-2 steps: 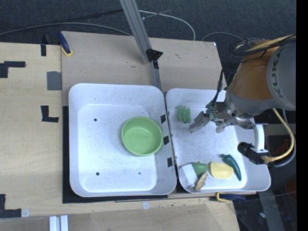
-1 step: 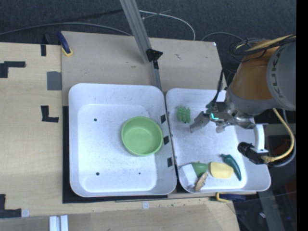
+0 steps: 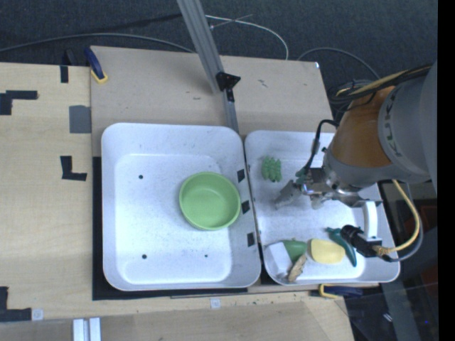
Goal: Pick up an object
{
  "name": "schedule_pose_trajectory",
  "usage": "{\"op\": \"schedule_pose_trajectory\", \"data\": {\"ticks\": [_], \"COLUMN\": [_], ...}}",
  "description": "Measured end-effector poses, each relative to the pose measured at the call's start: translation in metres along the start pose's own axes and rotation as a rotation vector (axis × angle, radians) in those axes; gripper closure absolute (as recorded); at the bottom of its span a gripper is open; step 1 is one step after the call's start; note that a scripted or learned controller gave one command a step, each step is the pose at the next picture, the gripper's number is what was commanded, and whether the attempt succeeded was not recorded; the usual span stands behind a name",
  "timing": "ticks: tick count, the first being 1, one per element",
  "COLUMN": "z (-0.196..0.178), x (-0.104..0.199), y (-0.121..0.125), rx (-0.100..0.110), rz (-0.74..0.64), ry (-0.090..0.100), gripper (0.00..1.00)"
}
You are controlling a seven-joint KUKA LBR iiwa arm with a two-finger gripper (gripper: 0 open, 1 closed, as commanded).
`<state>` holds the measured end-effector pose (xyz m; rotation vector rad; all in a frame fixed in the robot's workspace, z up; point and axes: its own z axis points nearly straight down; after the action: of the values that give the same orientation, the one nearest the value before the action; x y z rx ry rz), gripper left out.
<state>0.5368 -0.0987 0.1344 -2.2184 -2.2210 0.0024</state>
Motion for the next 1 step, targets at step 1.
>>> {"op": "schedule_pose_trajectory", "data": {"ticks": [1], "z": [0.0471], "x": [0.0001], "y": [0.0], "rx": [-0.002], "rz": [0.0], "ry": [-0.003], "gripper": [0.0]}}
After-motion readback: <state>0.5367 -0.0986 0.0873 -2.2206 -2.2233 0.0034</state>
